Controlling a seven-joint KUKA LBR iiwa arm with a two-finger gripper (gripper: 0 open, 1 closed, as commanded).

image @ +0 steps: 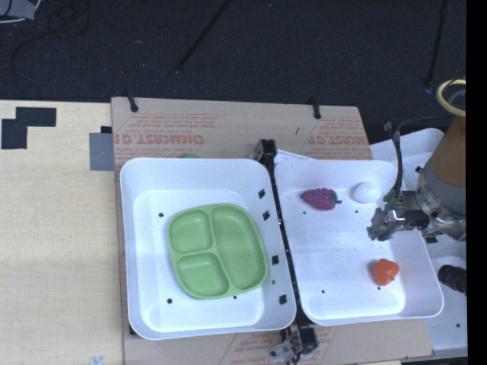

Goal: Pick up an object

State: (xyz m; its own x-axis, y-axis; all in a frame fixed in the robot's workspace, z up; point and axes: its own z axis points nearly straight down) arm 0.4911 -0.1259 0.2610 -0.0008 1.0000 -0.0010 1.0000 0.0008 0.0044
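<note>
Right bin [335,303] holds three objects: purple grape bunch [319,198] lying near back, white egg [365,192] just right of it, red-orange pepper [385,271] toward front right. All apart, none lifted. Left bin [144,204]: green divided plate [217,250], flat.

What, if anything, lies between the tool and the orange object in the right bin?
Nothing visible does. The tool sits over the right bin's right side, and the orange object lies just below it in the view with bare white floor between. The purple object and white ball lie off to the side.

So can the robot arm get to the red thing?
Probably yes. The red thing lies in the right bin, just below the gripper, with bare bin floor between them.
</note>
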